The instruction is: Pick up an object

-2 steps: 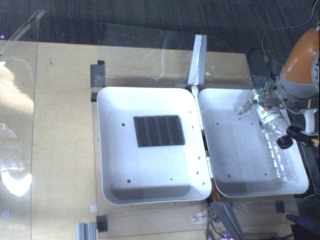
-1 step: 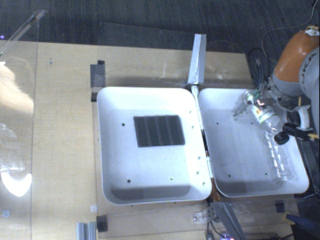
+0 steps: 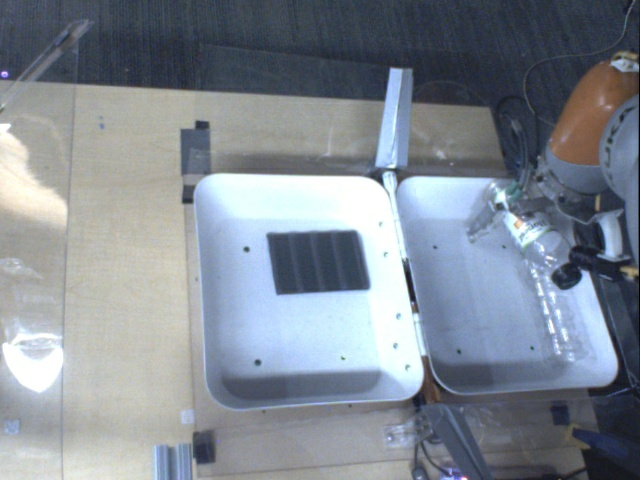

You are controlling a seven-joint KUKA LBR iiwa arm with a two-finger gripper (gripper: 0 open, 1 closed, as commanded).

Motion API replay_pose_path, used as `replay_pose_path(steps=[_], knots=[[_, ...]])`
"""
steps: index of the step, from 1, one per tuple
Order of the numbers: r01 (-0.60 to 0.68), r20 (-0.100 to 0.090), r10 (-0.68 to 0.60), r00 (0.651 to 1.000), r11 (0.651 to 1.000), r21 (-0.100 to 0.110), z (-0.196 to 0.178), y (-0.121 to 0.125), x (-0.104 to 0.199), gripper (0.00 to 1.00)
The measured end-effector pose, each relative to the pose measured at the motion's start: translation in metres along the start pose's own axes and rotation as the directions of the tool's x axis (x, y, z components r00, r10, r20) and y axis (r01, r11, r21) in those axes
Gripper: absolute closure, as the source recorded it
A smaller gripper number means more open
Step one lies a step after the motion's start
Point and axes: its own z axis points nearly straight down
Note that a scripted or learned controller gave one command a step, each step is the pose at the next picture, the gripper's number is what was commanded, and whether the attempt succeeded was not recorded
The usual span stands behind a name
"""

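Observation:
A dark ribbed rectangular pad (image 3: 317,262) lies flat in the middle of the left bin (image 3: 225,368). In the right bin (image 3: 450,358), a clear plastic bottle (image 3: 558,313) lies along the right wall. My gripper (image 3: 517,213) hangs over the upper right corner of that bin, just above the bottle's far end. A clear, shiny piece with a coloured label (image 3: 522,230) sits right at the gripper. I cannot tell whether that piece is held or just lying under it.
The grey arm with its orange band (image 3: 585,118) comes in over the right bin's far right corner. A metal post (image 3: 394,118) stands behind the gap between the bins. Bare wooden bench (image 3: 100,268) stretches to the left.

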Motion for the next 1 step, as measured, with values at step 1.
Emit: replay_pose_path(steps=[1], knots=[[0.012,0.0,-0.012,1.0,1.0,0.0,0.0,-0.0001,0.0,0.0]])
